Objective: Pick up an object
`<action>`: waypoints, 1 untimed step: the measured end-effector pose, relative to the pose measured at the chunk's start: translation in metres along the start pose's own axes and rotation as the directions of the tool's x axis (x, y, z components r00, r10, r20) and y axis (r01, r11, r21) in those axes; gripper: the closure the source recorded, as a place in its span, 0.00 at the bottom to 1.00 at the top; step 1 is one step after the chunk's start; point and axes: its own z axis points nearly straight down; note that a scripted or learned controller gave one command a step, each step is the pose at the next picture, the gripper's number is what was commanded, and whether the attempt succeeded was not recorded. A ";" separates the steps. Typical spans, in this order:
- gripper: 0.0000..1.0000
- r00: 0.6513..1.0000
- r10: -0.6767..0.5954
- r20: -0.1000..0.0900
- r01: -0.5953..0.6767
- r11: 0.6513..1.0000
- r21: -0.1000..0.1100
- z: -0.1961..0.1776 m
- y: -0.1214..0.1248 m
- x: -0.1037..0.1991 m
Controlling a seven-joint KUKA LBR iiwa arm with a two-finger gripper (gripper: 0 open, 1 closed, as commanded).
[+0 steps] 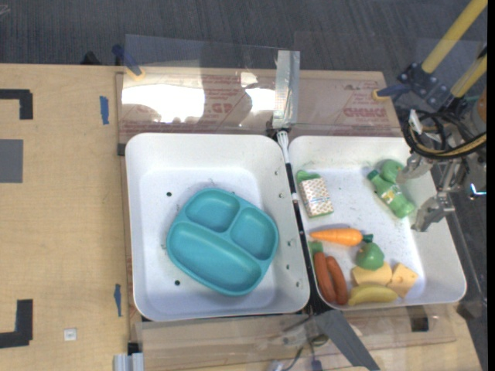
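Nothing was lifted yet: the tool (430,199) hung open and empty by the right bin (452,265), toys untouched.

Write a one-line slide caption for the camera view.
Gripper at the right bin's far edge beside a green toy; teal divided plate in the left bin.

Dark grey carpet (232,6) covers the floor beyond the bench. The light wooden benchtop (54,207) carries black tape marks (19,104) and blue tape strips (104,110). Glare brightens a clear plastic sheet (201,91) behind the bins.
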 end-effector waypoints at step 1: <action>0.00 0.999 -0.045 -0.014 0.045 0.999 -0.005 0.131 -0.026 -0.053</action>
